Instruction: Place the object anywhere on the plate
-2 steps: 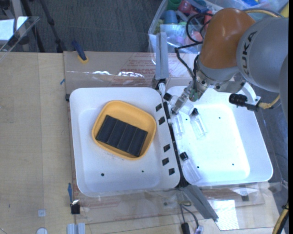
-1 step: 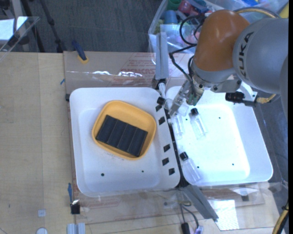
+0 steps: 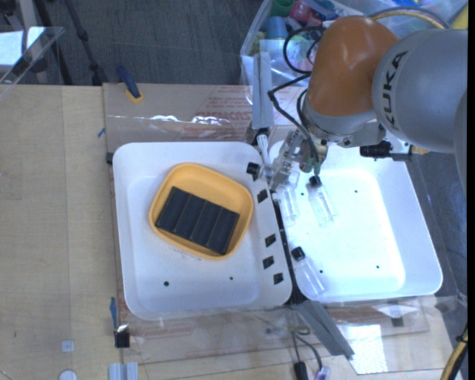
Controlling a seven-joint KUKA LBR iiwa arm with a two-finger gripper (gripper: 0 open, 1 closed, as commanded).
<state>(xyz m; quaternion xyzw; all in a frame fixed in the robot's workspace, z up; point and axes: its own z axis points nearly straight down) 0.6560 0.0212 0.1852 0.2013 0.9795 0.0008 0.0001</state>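
Observation:
A yellow plate (image 3: 165, 194) sits tilted in the left white bin (image 3: 141, 289). On the plate lies a flat black ridged object (image 3: 197, 220), across its middle. My gripper (image 3: 304, 203) hangs to the plate's right, over the inner edge of the right bin (image 3: 386, 252), well apart from the object. Its two translucent fingers (image 3: 289, 203) stand apart with only the bin floor between them. The gripper is open and holds nothing.
The grey arm with its orange band (image 3: 349, 63) reaches in from the upper right. Black clips (image 3: 269, 241) line the seam between the bins. A box of colourful items (image 3: 297, 18) stands behind the bins. A blue clamp (image 3: 130, 87) lies on the bench at the back left.

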